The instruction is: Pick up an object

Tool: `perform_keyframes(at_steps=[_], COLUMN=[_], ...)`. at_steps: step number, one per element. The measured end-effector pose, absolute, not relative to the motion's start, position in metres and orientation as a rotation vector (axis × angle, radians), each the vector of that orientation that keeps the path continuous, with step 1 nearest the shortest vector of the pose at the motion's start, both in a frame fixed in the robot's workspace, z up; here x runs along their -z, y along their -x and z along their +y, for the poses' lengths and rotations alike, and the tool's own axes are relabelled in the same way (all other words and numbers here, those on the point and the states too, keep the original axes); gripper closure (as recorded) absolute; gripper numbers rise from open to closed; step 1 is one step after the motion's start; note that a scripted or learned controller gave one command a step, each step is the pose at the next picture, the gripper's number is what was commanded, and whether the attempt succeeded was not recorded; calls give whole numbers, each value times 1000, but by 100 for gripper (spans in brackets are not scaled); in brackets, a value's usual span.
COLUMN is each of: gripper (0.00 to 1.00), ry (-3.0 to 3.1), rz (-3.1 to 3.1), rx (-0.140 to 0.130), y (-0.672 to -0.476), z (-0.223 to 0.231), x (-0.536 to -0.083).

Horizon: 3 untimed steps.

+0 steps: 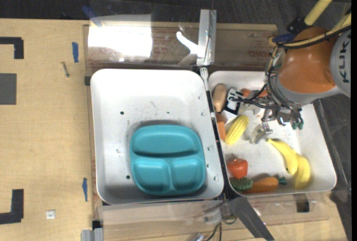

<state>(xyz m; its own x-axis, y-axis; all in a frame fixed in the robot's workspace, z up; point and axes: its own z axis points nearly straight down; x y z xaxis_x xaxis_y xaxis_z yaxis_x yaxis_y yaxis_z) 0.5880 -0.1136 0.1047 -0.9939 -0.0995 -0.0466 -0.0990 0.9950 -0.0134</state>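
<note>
In the right bin, the jaws hang low over the white floor at the end of the grey arm with its orange band, and whether they are open or closed cannot be told from this slanted view; nothing shows gripped in them. Just to their left lies an ear of corn, its long axis running from upper right to lower left, and it looks like the nearest candidate for a pick. Just to their lower right lies a banana, curving away toward the bin's near right corner. Farther off, below and to the left of the jaws, sit one tomato and one carrot lying roughly crosswise along the near wall. Above and to the left rests one brown potato-like piece, with a slim orange item beside the dividing wall. Well away to the left, the left bin holds a single teal divided tray. The bench carries both bins.
</note>
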Motion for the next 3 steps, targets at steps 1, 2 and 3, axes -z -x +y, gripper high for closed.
perform_keyframes(at_steps=[1,2,3], gripper=[0,0,0], ry=[107,-151,-271], rz=[3128,3132,3124], rx=[1,3,5], y=[-558,-580,-611], z=[-103,-101,-100], x=[-89,-89,-88])
